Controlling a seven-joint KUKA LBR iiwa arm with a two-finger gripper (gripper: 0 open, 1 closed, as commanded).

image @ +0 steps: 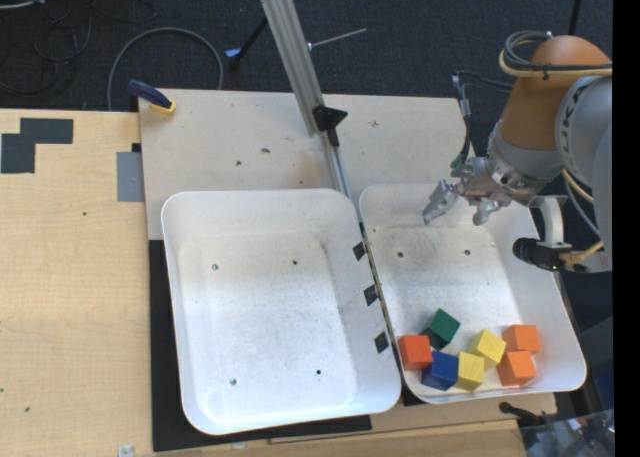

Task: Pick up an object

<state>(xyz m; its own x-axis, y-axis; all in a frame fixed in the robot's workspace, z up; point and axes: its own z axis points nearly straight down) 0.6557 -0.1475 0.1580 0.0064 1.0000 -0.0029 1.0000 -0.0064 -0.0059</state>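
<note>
Poised above the far end of the right bin (pixel 455 265), near its back rim, with the jaws spread apart and nothing between them. Carried there by the grey arm (pixel 545 110), reaching in from the right, orange band uppermost. Well apart from the goods: all seven blocks huddled in the near corner of that same bin, probably slid there by the slope of its floor. Green block (pixel 441 327) at the back of the huddle, red block (pixel 415 350) at its left and just beside the bin wall, blue block (pixel 440 370) in front, touching a yellow block (pixel 470 369). Second yellow block (pixel 490 345) a little farther back, then two orange blocks (pixel 520 353), one behind the other, tight against the right rim. Left bin (pixel 260 295) alongside, on the same pale counter (pixel 250 135), with black clips along the shared edge, likely to stop the two drifting apart. Slanted metal post (pixel 295 45) rising behind the bins. Judged as an early stage: open for the approach, not yet over any block. Crowding likely a nuisance, leaving little room for a finger on either side; green block perhaps the easiest, standing somewhat free at the back.
</note>
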